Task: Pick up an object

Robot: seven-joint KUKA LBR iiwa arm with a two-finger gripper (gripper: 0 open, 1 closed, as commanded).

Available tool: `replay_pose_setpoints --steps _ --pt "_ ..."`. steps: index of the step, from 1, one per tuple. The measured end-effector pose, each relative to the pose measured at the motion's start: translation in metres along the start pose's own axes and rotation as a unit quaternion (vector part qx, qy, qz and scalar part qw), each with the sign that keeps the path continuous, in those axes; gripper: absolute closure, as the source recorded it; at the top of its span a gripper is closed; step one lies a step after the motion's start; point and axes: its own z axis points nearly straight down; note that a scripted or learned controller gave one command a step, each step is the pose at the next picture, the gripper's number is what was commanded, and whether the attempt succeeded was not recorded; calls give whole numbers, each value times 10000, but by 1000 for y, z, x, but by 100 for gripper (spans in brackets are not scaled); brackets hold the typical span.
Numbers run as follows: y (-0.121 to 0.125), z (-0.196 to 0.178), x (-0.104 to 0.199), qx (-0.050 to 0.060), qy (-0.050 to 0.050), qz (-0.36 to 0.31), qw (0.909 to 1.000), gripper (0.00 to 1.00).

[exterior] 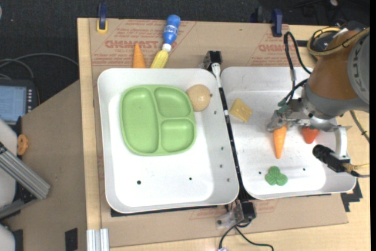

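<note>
camera view: gripper (pixel 284 122) over carrot (pixel 279 141), grip state unclear; cheese wedge (pixel 240 110), green toy (pixel 275 177) nearby

Even, fairly bright overhead light falls on the desk (pixel 176 38), and the two white bins (pixel 170 179) come out close to washed out, with little surface detail. Shadows are soft and short: a faint one lies under the orange carrot (pixel 279 141) in the right bin, another beneath the arm (pixel 338 76). The dark floor at the far side stays dim. Focus is moderate throughout, with slightly soft edges and visible graininess. Straight edges show no marked bending.
</note>
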Motion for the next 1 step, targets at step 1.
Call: replay_pose_setpoints --steps 1 --pt "-17 -95 60 -21 14 -39 10000 100"
